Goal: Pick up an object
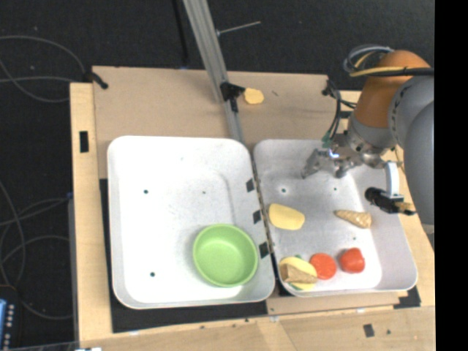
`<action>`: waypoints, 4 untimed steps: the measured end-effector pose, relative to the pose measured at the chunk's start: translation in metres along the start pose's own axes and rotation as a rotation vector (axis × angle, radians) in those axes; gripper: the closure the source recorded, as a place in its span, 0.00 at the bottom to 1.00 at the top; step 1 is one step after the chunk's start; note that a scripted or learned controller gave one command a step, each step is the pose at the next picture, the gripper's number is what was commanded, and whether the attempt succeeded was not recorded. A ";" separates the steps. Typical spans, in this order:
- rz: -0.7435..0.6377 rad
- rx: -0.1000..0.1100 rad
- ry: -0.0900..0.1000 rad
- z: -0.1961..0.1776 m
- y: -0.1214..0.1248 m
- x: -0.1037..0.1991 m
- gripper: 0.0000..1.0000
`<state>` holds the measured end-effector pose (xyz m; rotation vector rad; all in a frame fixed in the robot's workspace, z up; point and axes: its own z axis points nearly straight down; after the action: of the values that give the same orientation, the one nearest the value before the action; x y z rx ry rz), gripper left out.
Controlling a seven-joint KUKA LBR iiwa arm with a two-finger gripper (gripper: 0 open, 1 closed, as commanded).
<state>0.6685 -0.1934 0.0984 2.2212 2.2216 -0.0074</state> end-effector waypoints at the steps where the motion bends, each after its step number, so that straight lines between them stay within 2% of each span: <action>1: -0.002 -0.006 -0.004 -0.015 0.002 -0.001 1.00; 3: -0.002 -0.010 0.002 -0.107 0.002 -0.004 1.00; 4: -0.007 -0.006 0.005 -0.123 -0.014 0.045 1.00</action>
<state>0.6545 -0.1478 0.2214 2.2136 2.2287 0.0047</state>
